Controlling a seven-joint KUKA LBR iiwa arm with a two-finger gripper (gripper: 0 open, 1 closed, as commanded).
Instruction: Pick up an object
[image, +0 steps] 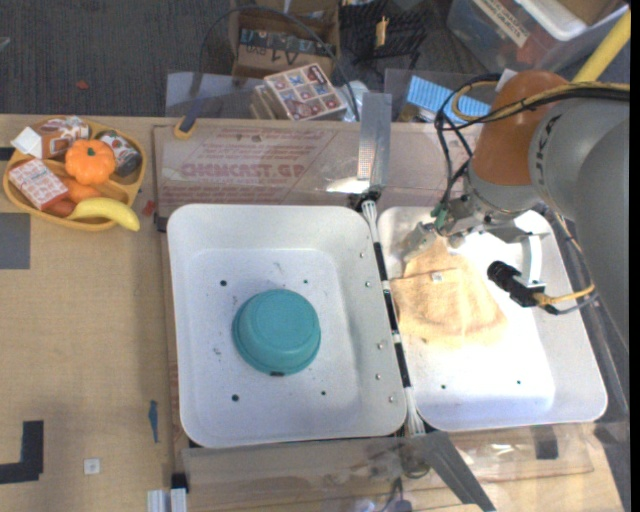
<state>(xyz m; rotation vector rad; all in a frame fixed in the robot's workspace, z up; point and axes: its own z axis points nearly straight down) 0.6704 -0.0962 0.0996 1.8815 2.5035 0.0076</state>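
Teal bowl (278, 331) upside down in left bin (200, 240), claw (447, 226) over right bin (570, 390)

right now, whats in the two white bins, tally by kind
teal bowl, upside down in the left bin: 1
tan flat cloth-like piece in the right bin: 1
total: 2
The gripper sits low over the right bin's far end, by the tan piece's edge.
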